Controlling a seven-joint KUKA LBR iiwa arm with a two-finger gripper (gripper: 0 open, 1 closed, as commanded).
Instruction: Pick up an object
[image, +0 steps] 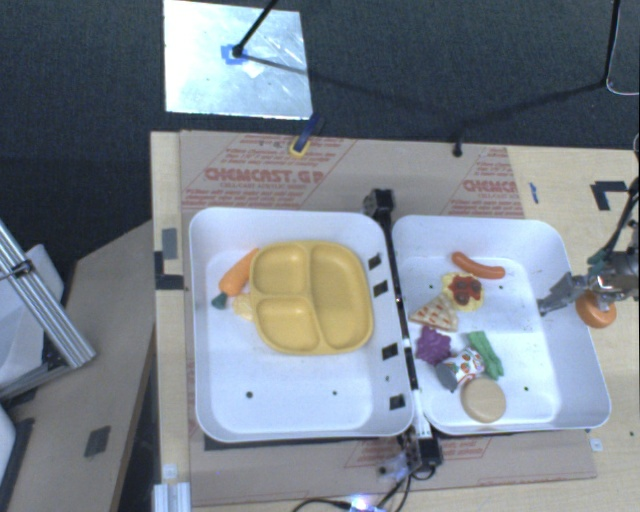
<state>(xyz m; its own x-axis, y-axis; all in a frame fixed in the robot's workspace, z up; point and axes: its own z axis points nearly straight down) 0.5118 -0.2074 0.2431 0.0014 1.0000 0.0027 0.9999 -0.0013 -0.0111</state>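
Arm (622, 270) cut off at right edge; tool (556, 295) blurred, carrot (236, 274) partly under yellow tray (305, 297)

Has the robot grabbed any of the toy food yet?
Not yet. The gripper sits at the right bin's right edge with nothing seen between its fingers. The hot dog, pizza slice and grapes lie untouched in that bin. Reaching in, grabbing and lifting are all left.

A divided plate (305, 297) lies in the left bin (290, 405); toy food (462, 320) in the right bin (560, 385).
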